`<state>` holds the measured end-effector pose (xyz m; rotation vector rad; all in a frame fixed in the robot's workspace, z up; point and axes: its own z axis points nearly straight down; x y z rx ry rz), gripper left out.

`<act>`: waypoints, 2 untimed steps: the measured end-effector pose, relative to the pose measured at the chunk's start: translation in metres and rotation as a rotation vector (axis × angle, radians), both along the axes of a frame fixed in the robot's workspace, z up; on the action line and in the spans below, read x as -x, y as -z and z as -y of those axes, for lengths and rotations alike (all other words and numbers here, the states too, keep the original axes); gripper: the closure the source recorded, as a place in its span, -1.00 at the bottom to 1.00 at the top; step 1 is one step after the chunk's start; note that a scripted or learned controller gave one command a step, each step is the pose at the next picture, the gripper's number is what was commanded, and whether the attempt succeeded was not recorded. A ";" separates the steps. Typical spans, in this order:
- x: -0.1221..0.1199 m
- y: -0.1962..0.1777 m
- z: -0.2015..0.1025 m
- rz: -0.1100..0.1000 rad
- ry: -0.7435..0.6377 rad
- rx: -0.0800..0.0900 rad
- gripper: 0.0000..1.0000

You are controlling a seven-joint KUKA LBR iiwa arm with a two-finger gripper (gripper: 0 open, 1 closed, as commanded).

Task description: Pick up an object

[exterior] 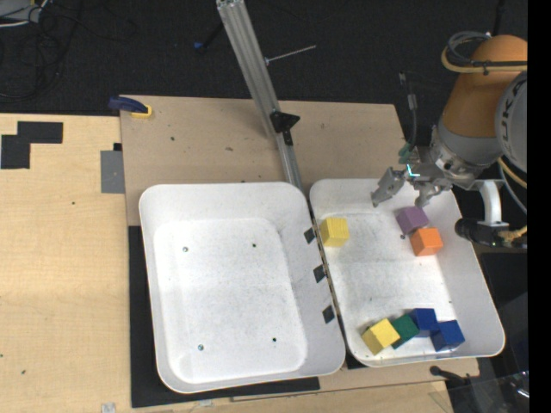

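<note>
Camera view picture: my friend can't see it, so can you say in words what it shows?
A grey robot arm with an orange band holds its open two-finger gripper above the right white bin, near a purple block and an orange cube. That bin also holds a yellow cube and a cluster of yellow, green and blue blocks.

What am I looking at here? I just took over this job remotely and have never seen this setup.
One camera looks down at a slant on a bench with two shallow white bins. The grey and orange robot arm reaches in from the right. Its pincer is open, holds nothing, and hangs over the right bin. In that bin lie a yellow block, a purple block touching an orange block, and a cluster at the near edge: yellow, green and two blue blocks.
</note>
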<state>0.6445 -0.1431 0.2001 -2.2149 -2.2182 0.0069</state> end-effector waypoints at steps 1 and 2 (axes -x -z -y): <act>-0.001 -0.003 0.000 0.005 -0.003 0.001 -1.00; -0.002 0.041 0.001 0.001 0.000 0.001 -1.00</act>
